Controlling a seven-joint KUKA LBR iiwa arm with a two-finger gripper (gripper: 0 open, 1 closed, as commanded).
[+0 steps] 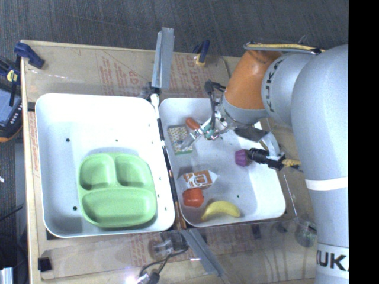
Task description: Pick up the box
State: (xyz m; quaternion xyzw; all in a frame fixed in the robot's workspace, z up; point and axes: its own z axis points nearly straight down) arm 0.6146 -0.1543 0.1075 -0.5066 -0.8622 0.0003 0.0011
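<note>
A dark grey carpeted floor (89, 10) with a fine ribbed weave fills the top of the frame and runs down the left edge. On it stands the table (89, 64), a pale plywood sheet printed with faint reddish markings, its surface lit evenly and without hard shadows. A blue clamp (28, 53) grips the table's upper left corner and a second blue clamp (202, 51) sits at the top edge near the middle. A grey metal bar (162, 58) stands along the top centre. At the far left edge lies a dark device with orange trim (8, 108). Black cables (155, 270) trail along the bottom edge.
</note>
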